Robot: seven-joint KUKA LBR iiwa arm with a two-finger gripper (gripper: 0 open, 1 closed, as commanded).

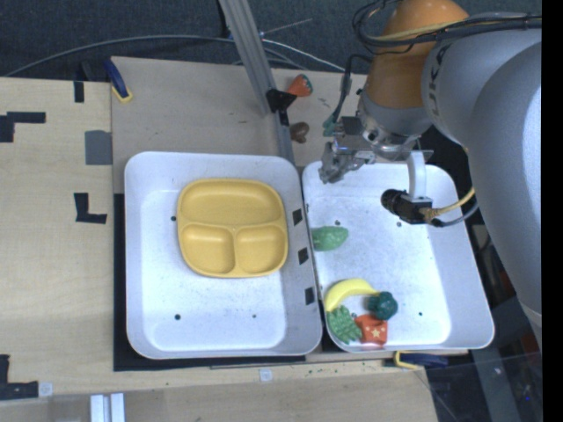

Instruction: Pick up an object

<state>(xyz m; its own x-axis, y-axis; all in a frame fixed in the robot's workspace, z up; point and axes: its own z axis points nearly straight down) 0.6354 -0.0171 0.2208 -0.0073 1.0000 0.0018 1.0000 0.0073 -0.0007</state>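
Observation:
My gripper (337,170) hangs over the far left corner of the right bin (440,262), with nothing visible between its fingers. A flat green leaf-like piece (330,237) lies below it near the bin's left wall. At the near left corner sit a yellow banana (348,292), a dark teal lump (383,305), a green ridged piece (344,325) and a red block with a star (373,331), all bunched together.
The left bin (154,315) holds a yellow divided plate (232,227). A grey pole (251,47) slants over the bench behind the bins. A black cable fitting (405,205) hangs off the wrist above the right bin. The arm's bulk covers the right side.

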